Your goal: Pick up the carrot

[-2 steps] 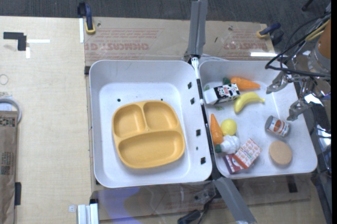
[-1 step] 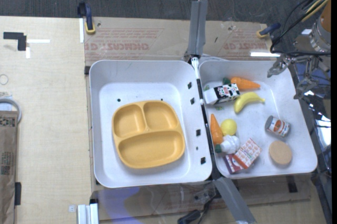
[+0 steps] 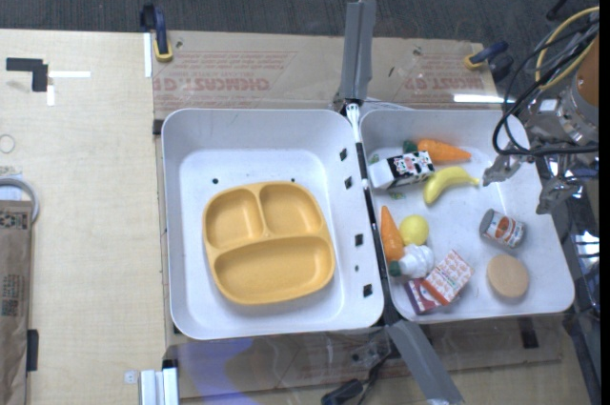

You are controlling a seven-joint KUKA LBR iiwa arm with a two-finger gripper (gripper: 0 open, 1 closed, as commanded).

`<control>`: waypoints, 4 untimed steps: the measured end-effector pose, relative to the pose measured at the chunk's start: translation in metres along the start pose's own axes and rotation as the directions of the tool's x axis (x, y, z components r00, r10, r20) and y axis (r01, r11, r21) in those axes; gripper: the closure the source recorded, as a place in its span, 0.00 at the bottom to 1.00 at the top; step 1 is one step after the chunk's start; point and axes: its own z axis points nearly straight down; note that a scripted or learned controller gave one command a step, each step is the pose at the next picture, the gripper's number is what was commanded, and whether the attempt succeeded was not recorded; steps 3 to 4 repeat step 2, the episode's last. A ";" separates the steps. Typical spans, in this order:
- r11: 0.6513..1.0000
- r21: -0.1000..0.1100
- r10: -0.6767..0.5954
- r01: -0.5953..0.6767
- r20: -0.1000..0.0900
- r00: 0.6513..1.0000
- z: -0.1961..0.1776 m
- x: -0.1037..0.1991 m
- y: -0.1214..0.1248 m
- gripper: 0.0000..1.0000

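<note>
An orange carrot (image 3: 442, 151) with a green top lies near the far edge of the right bin (image 3: 548, 303), pointing right. A second orange, carrot-like piece (image 3: 390, 234) lies against that bin's left wall. My gripper (image 3: 525, 184) hangs over the right side of the right bin, to the right of the far carrot and apart from it. Its two fingers (image 3: 498, 171) are spread open with nothing between them.
In the right bin lie a milk carton (image 3: 404, 169), a banana (image 3: 447, 184), a lemon (image 3: 415, 228), a white garlic-like piece (image 3: 416, 261), a red-and-white packet (image 3: 441, 279), a can (image 3: 502, 230) and a round biscuit (image 3: 508, 277). The left bin (image 3: 181, 232) holds a yellow divided plate (image 3: 270, 242).
</note>
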 end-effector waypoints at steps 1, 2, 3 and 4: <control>0.967 0.003 -0.256 0.256 0.002 0.967 0.019 -0.040 -0.060 0.00; 0.963 0.003 -0.269 0.269 0.001 0.963 0.011 -0.037 -0.056 0.00; 0.963 0.003 -0.269 0.269 0.001 0.963 0.011 -0.037 -0.056 0.00; 0.963 0.003 -0.269 0.269 0.001 0.963 0.011 -0.037 -0.056 0.00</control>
